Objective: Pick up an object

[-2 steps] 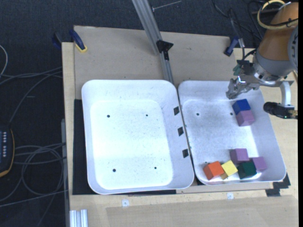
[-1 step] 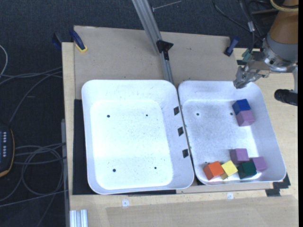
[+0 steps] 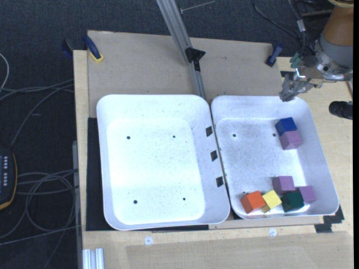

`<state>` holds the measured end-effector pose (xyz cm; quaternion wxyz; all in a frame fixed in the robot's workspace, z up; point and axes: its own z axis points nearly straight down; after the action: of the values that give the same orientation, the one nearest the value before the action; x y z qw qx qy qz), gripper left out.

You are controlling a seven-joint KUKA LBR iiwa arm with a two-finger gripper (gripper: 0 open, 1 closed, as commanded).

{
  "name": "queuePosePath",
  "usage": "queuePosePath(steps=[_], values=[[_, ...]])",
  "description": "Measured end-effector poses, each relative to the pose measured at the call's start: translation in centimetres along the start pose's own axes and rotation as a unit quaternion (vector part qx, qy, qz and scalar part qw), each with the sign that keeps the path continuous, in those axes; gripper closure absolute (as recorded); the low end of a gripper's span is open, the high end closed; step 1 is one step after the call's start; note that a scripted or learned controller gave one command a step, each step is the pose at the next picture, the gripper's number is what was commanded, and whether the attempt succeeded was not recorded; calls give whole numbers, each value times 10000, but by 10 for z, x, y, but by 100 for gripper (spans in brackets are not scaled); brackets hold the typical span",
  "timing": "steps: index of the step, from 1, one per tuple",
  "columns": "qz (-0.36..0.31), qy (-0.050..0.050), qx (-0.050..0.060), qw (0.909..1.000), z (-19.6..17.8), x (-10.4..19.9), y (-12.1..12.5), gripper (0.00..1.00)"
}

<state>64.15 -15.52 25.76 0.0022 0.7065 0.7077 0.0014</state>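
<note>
A pale wooden desk (image 3: 146, 55) stands on dark carpet (image 3: 33, 15), blue clamps (image 3: 92, 48) at its back edge, black cables (image 3: 33, 167) trailing left.

The arm (image 3: 336, 32) reaches in from the right, its pincer (image 3: 289, 93) pointing down.

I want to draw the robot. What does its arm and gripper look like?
The arm is round and chunky, grey with a tan-orange band higher up. At its end sits a small grey metal gripper with thin fingers and bits of dark wiring around it.
</note>
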Motion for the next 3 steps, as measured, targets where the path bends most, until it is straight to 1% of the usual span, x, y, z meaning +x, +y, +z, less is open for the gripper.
queuePosePath(steps=[1, 2, 3], values=[[-26, 12, 3, 10000, -8, 53, 5, 100], [-27, 20, 20, 10000, -15, 108, 3, 100], [-23, 15, 32, 10000, -14, 156, -5, 100]])
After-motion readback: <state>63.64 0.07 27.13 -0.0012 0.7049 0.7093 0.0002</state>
